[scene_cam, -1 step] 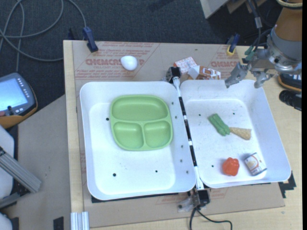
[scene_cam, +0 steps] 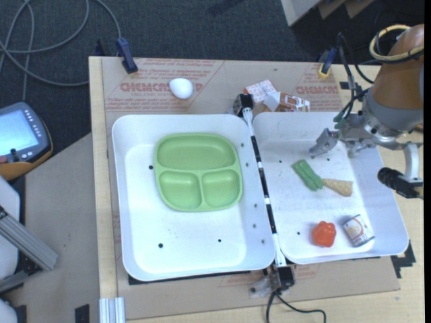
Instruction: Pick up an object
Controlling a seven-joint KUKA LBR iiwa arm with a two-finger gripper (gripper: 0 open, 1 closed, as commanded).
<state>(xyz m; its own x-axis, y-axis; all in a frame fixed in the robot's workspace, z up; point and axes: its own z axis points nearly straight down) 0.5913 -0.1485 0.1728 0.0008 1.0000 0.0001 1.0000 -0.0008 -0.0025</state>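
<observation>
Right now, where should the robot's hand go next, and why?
Probably down and toward the long green vegetable toy. The gripper hovers over the right white bin, just above and to the right of that toy as the camera sees it, with nothing in it.

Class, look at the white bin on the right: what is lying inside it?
Inside the right bin lie a green pod-shaped piece, a tan wedge, a red-orange pepper-like toy and a small can. The hand hangs over the bin's far end, covering the floor beneath it.
</observation>
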